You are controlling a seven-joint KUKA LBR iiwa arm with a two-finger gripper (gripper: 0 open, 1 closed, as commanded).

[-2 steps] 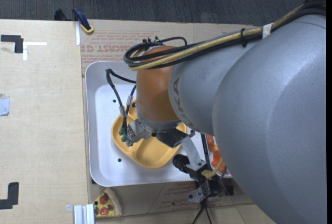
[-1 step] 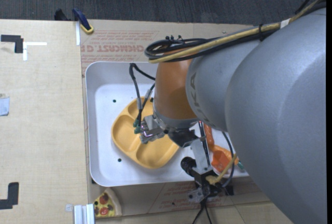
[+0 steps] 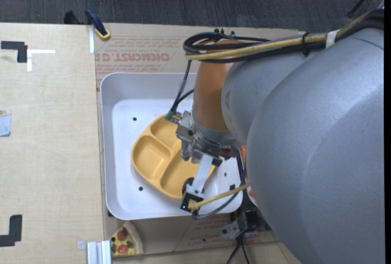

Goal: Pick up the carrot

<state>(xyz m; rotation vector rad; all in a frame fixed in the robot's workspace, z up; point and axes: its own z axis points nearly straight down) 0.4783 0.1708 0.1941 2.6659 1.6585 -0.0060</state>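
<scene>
Carrot is hard to make out: a small orange sliver peeks out just right of the gripper, at the edge of the big grey arm, and the arm hides the rest (so I cannot tell for sure that it is the carrot). It lies at the right side of the white bin.

The gripper is low in that bin, over the right part of a yellow divided plate. Whether it is released or clenched cannot be told from this angle, and nothing can be seen in its grasp. The plate lies near the bin's middle, its compartments bare, its left half in plain sight.

A sheet of brown cardboard lies under the bin's far side. It bears red print that runs upside down to the camera; the larger line seems to read CHEMCAST, and the smaller lines are too blurred to read.

Just beyond the bin's near edge lies a toy pizza slice. At the far left corner of the cardboard sits a small blue and yellow thing. Left of the bin the pale wooden bench carries black corner marks. A loop of black and yellow cable lies over the arm's orange band.
</scene>
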